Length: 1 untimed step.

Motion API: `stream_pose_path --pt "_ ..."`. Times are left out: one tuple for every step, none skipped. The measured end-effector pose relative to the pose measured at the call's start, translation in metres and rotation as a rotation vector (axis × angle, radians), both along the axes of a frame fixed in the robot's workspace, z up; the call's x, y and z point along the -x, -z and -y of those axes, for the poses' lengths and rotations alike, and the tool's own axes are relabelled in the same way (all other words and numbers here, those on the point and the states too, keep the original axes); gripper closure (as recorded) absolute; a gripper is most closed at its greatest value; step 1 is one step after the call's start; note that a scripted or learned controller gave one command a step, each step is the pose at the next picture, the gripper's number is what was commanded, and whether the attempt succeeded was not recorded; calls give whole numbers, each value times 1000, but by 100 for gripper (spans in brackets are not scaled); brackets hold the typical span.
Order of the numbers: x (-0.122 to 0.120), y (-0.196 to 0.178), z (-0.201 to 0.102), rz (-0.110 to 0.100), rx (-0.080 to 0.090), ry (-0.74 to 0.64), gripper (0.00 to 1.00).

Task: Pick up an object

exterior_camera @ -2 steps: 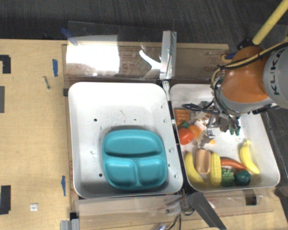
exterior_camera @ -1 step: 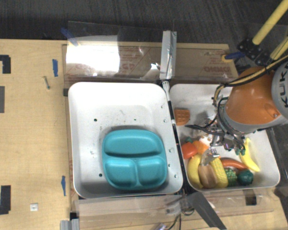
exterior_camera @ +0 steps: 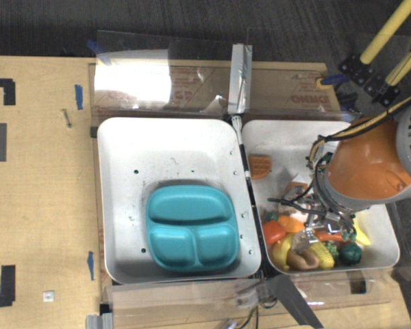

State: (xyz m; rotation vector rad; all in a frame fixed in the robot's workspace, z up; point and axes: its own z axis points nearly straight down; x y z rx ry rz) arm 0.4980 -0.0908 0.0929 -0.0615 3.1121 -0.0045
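My gripper (exterior_camera: 320,226) reaches down into the right bin (exterior_camera: 288,137), under the orange band (exterior_camera: 363,166) of the arm. It hangs just over a heap of small toy foods in the bin's front part: an orange piece (exterior_camera: 274,230), a yellow piece (exterior_camera: 281,251), a brown piece (exterior_camera: 303,259), a corn cob (exterior_camera: 326,256) and a dark green piece (exterior_camera: 350,252). A separate orange-brown block (exterior_camera: 259,166) lies by the bin's left wall. Cables and metal parts hide the fingertips.
The left bin (exterior_camera: 123,149) holds a teal divided tray (exterior_camera: 191,226) at its front. A clear plastic wall and a metal divider (exterior_camera: 239,77) stand behind the bins. Yellow rods (exterior_camera: 390,22) cross the top right corner. Wooden benchtop (exterior_camera: 34,184) lies to the left.
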Motion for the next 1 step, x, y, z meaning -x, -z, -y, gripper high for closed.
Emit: stream_pose_path --pt "-69 4 2 -16 -3 43 0"
